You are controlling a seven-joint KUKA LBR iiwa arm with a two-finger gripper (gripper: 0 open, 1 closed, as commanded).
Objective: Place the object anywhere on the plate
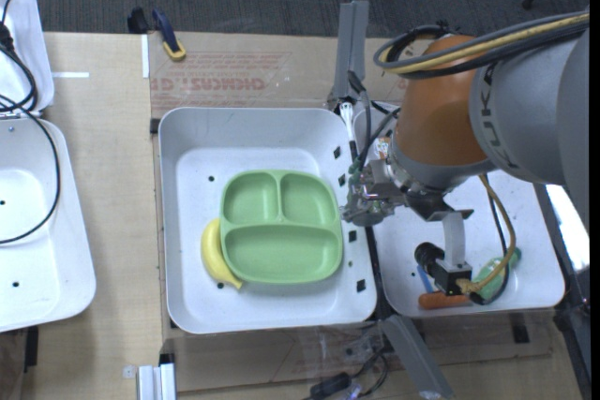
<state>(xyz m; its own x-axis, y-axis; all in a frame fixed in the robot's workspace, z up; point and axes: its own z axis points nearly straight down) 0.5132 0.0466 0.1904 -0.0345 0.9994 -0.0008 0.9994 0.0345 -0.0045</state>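
A green plate [281,229] with three compartments lies in the left bin [187,173]. A yellow banana [216,256] lies on the bin floor against the plate's left edge. My gripper [360,207] hangs over the wall between the two bins, just right of the plate's right rim. The wrist and the orange band above it hide the fingers. I see nothing held under it. In the right bin [534,290], near its front edge, lie an orange carrot-like piece [437,301], a green piece [492,274] and a small blue piece [428,277].
The arm covers most of the right bin. A blue and yellow clamp [167,35] lies on the bench behind the left bin. White trays with a black cable [28,155] stand at the far left.
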